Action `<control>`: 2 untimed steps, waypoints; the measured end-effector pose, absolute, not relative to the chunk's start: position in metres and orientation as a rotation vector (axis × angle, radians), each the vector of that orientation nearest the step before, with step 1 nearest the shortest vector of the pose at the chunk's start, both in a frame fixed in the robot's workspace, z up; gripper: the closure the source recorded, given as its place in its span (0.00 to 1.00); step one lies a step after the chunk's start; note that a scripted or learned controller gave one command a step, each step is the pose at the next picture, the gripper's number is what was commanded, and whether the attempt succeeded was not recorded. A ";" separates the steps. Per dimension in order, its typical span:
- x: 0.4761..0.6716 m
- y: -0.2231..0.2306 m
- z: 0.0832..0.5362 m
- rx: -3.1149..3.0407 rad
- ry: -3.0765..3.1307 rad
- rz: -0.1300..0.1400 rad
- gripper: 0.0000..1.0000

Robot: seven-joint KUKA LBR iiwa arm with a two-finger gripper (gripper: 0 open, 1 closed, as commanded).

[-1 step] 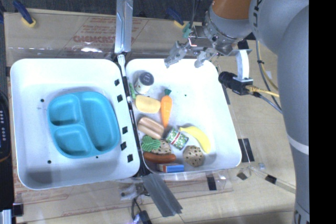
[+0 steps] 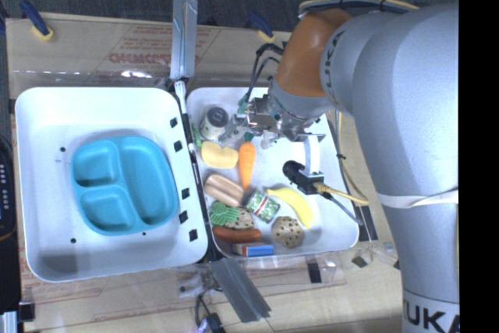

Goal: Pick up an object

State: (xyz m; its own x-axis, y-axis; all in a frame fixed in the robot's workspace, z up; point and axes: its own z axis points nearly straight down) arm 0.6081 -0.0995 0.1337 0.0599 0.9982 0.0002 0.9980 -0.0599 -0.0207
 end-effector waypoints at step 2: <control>0.601 -0.112 0.095 -2.164 -2.262 0.012 1.00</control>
